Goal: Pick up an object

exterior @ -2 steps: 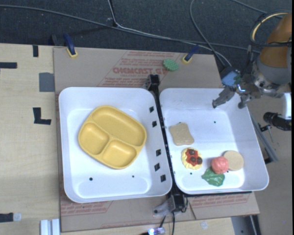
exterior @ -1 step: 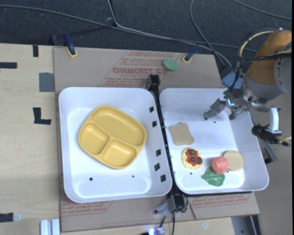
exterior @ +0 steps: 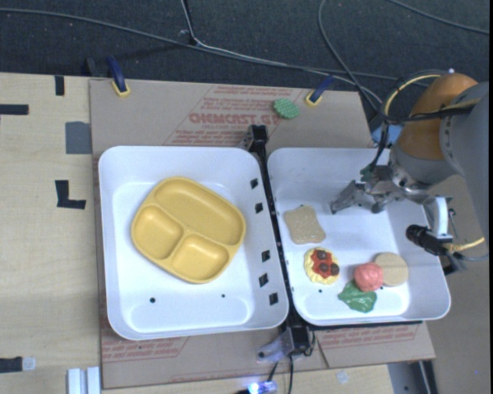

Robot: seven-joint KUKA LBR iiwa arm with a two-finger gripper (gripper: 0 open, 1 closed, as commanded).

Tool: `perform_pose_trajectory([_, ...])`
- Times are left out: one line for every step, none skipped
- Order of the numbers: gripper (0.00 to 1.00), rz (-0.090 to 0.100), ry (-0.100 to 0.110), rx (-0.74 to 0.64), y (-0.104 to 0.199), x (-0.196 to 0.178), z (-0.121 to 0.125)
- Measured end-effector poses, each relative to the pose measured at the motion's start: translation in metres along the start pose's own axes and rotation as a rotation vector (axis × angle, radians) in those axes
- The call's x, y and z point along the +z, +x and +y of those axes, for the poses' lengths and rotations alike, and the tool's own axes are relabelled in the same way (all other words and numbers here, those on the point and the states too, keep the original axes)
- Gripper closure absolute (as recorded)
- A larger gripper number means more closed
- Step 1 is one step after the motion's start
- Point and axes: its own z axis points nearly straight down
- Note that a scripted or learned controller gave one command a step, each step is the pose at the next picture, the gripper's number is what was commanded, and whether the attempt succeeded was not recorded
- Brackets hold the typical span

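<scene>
End effector: [exterior: 338, 204] over the right bin [exterior: 329, 161], upper part, nothing between its fingers; dark fingers point toward the bin divider, spread cannot be told from this angle.
Toast: [exterior: 303, 224] flat tan slice, just beside and below the tip, nearest candidate. Judged light and stiff, thin and lying flush on the bin floor; pinch across the short width, edges likely hard to get under.
Pizza: [exterior: 321, 266] small yellow round with red bits, further below. Judged light, flat, same low-profile problem.
Tomato: [exterior: 368, 276] pinkish-red lump, below and toward the arm side, touching the biscuit [exterior: 391, 268] and the leaf [exterior: 358, 299]. Judged rounded, taller, easiest to span; may roll or slip.
Tray: [exterior: 188, 229] yellow, in the left bin [exterior: 131, 162], well apart across the divider. Judged rigid, too broad; rim only.
</scene>
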Motion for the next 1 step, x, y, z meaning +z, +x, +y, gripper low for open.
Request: perform_pose_trajectory([1.00, -0.001, -0.004, -0.001, 0.0003, -0.0134, 0.0013])
